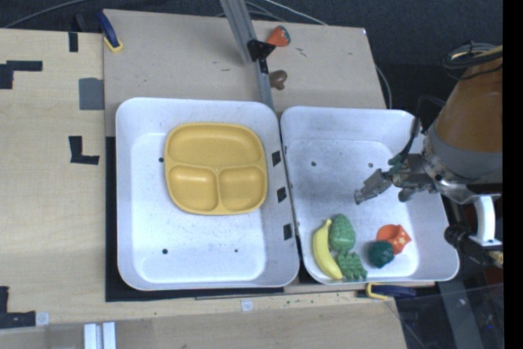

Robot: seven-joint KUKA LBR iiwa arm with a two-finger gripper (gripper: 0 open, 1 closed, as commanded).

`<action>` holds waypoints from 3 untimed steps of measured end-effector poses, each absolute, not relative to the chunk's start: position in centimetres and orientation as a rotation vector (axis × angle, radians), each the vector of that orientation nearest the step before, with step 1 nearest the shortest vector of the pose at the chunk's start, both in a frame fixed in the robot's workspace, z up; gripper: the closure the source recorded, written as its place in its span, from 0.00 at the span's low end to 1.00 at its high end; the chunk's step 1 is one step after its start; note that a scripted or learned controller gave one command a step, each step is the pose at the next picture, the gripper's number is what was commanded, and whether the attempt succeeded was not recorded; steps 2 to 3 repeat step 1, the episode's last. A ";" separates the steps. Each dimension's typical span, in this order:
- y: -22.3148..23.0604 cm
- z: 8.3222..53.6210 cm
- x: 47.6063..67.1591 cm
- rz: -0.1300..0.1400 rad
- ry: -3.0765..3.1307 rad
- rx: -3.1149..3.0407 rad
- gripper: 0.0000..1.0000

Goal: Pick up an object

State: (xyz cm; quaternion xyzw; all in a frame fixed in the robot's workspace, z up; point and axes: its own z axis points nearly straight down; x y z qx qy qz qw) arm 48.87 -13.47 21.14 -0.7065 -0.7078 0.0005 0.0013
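A curved yellow banana (pixel 324 251), knobbly green vegetables (pixel 342 234) and orange and teal pieces lie in the right bin's (pixel 343 127) near corner. Above them, the claw (pixel 372 185) hovers over speckled floor; its spread is unclear.

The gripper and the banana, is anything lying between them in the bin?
No. In the camera view, only bare white bin floor lies between the gripper and the banana. The green vegetable sits beside the banana.

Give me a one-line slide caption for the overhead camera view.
KUKA arm's gripper hovers in the right bin above a banana, green vegetables and orange toy; yellow divided plate lies left.
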 end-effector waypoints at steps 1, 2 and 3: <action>-13.5 21.1 48.9 0.002 -2.222 -2.218 0.00; -13.5 21.1 48.9 0.002 -2.222 -2.218 0.00; -13.5 21.1 48.9 0.002 -2.222 -2.218 0.00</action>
